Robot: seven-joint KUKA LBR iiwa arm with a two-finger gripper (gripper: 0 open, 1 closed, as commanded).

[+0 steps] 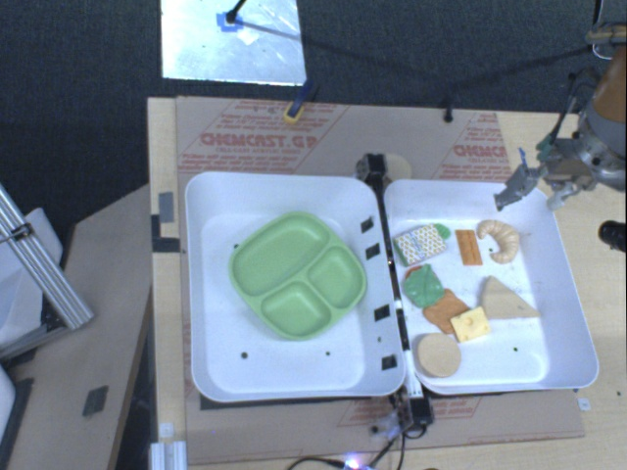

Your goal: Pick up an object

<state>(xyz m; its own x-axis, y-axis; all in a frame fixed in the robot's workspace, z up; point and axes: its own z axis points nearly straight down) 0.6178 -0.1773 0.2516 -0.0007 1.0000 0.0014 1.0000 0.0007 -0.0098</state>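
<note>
Two white bins sit side by side on your bench; the right bin holds the toy food, with the croissant nearest the gripper. Your gripper hangs above that bin's far rim, fingers spread and holding nothing. Leftward, a green divided plate fills the other bin.

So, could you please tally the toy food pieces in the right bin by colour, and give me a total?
Green: 1, the leafy piece
Orange: 2, the stick and the slab
Yellow: 1, the cheese block
Tan: 3, the croissant, the wedge, the round biscuit
Patterned: 1, the packet
Total: 8
</note>
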